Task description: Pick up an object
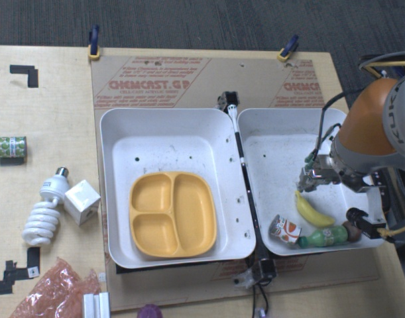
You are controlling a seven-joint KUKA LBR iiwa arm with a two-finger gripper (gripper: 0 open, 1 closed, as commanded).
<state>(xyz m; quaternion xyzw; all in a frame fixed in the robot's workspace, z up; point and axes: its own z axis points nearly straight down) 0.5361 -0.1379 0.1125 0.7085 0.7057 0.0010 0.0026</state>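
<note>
I couldn't tell jaw state; gripper (313, 177) sat low in the right bin (268, 128), just above the banana (313, 211). Green bottle (327, 236) and small can (285, 229) lay nearby. Yellow divided plate (173, 214) occupied the left bin (162, 124).

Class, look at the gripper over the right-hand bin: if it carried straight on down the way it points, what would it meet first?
Probably the banana, lying just beside the gripper; depth is unclear, so it might reach the bare floor of the right bin instead.
</note>
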